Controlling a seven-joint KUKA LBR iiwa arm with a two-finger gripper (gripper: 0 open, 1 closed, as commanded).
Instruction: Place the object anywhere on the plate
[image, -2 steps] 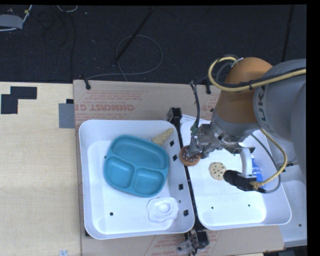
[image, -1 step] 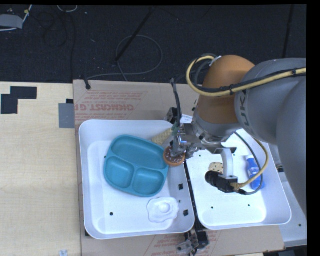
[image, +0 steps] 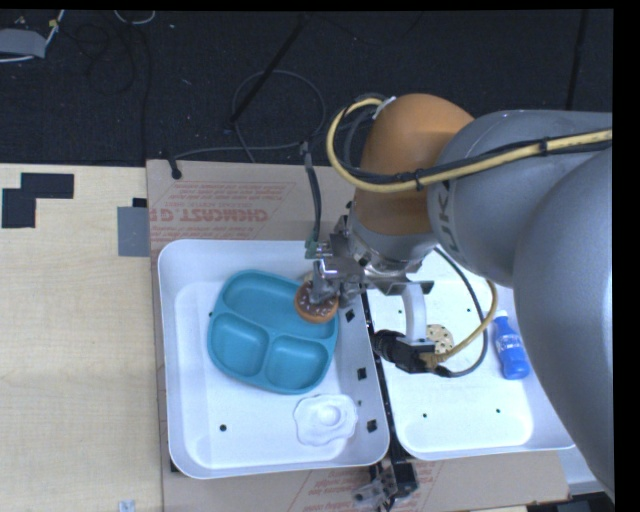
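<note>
A blue plate (image: 268, 335) with three compartments lies in the left bin (image: 190, 400). A small round brown object (image: 316, 305), like a cookie or donut, sits at the plate's upper right rim. My gripper (image: 322, 282) hangs right above it, its metal fingers reaching down onto the brown object and appearing closed on it. The arm's orange band and grey wrist loom over the seam between the two bins.
A white lumpy item (image: 324, 416) lies in the left bin below the plate. The right bin (image: 470, 420) holds a blue bottle-like object (image: 510, 348) and a small tan perforated disc (image: 437, 338). Cables loop around the wrist.
</note>
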